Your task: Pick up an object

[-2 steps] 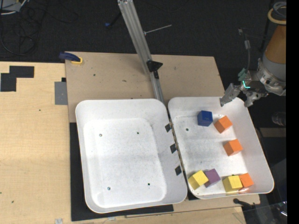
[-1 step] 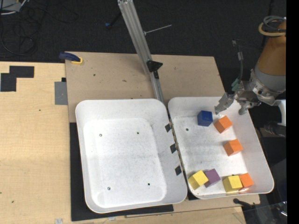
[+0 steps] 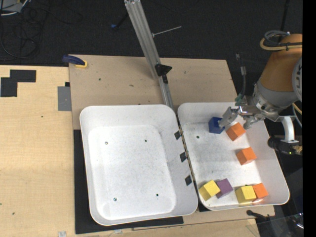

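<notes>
Gripper [image 3: 232, 119] low over right bin [image 3: 276, 174], far end; can't tell its state at this res. Blue cube [image 3: 215, 125] just left of tip, orange cube [image 3: 236, 131] just below, both crowding it. Second orange cube [image 3: 246, 155] nearer cam; yellow cube [image 3: 210, 188], purple cube [image 3: 224, 186] well apart at near rim. Left bin [image 3: 94, 132] beyond divider.
</notes>
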